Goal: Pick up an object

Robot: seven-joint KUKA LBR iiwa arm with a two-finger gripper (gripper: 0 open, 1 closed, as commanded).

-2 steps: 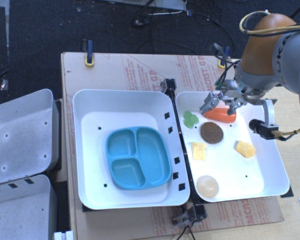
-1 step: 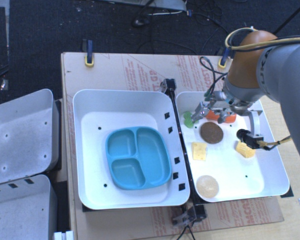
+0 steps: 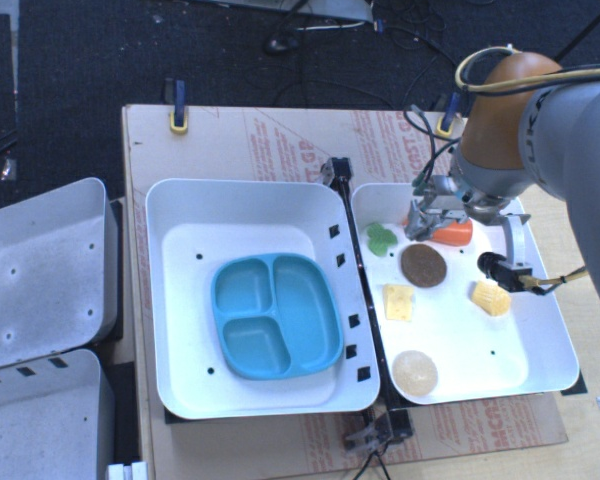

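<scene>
White bins are sitting side by side; the left bin (image 3: 170,268) is holding a blue divided plate (image 3: 276,314). Taking the right bin (image 3: 540,363) as landmark: the gripper (image 3: 427,224) is hanging over its far edge, touching an orange block (image 3: 453,234); whether the fingers are apart or together I cannot tell. Nearer lie a brown disc (image 3: 423,265), pale round (image 3: 415,372), yellow square (image 3: 398,302), yellow wedge (image 3: 491,298) and green piece (image 3: 382,238).

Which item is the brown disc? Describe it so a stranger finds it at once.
Start at the right white bin. Near its middle, just below the gripper, lies the brown disc. It is the one dark, round, flat item; the round piece near the front is pale cream, and the yellow slice is square.
</scene>
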